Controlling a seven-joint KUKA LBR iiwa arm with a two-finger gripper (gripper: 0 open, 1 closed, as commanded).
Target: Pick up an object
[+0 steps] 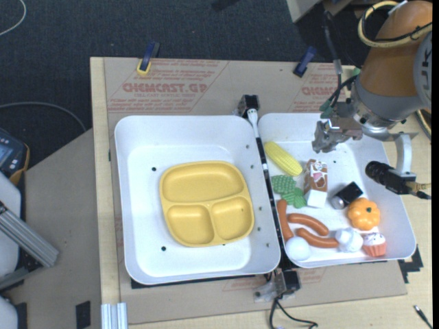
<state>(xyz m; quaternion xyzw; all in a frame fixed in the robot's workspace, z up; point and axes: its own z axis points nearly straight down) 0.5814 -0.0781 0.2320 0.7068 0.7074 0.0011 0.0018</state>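
The yellow divided plate [205, 202] is lying in the left bin [130, 184], well left of the corn cob [282, 157], which is serving as the landmark here. The corn cob is lying in the right bin [405, 235] near its left wall. Just below the cob, a green leafy piece [289, 189] is resting, and below that two sausages [306, 226] and a white egg [297, 249] are sitting. Right of the cob, a small brown-and-white item [316, 175] is standing, with an orange pumpkin [363, 213] and a cupcake [374, 244] lower right. The gripper [328, 140] is hovering up and right of the cob, holding nothing visible; whether it is spread or closed cannot be told.
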